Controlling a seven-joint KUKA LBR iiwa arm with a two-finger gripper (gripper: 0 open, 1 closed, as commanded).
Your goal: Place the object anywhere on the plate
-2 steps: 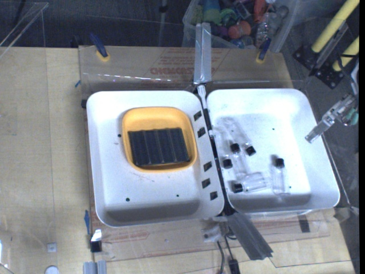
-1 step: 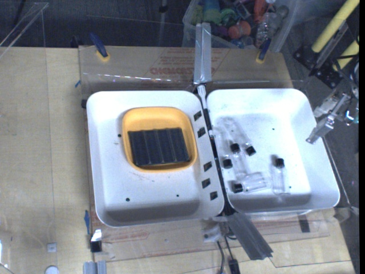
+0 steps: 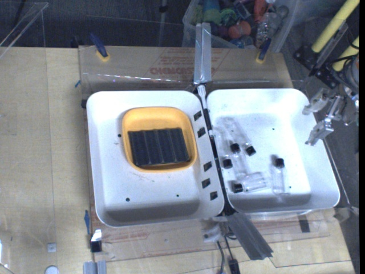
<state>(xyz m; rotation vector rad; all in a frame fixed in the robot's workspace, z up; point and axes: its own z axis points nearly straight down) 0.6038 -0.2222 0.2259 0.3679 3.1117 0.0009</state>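
Camera view: clear vials (image 3: 242,156) right bin — plate (image 3: 158,137) left.

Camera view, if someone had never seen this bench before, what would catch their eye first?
Most likely the yellow plate in the left bin, bright against the white, with a dark ribbed object lying on it. Next, the small clear vials with black caps scattered across the right bin. The gripper hangs at that bin's right edge.
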